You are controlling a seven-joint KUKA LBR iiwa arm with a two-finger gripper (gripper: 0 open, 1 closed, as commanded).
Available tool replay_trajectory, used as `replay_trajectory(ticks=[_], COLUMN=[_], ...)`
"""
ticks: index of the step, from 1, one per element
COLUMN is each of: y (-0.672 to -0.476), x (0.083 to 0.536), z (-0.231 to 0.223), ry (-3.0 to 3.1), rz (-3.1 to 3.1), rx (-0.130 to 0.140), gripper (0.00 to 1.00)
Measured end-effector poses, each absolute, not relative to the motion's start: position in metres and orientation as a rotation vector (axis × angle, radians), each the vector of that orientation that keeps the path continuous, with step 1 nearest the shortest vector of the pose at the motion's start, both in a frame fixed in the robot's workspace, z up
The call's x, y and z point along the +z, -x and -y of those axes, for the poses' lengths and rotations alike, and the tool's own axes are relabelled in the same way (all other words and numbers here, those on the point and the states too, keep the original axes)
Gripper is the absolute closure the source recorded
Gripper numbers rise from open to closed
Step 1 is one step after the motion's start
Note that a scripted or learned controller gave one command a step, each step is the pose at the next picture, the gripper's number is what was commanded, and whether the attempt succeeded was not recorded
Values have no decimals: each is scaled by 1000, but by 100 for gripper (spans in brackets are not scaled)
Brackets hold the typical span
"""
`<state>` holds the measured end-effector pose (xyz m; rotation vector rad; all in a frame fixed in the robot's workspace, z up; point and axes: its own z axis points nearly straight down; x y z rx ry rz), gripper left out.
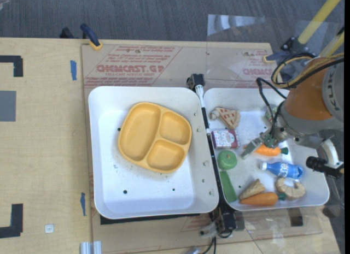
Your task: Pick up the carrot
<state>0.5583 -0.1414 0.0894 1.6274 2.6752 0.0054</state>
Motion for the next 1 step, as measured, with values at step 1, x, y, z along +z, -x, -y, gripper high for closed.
replay_trajectory(ticks=[1], y=[-562], x=[102], z=[141], ry=[-1619], rz=[-2670], rx=[9], gripper=[100])
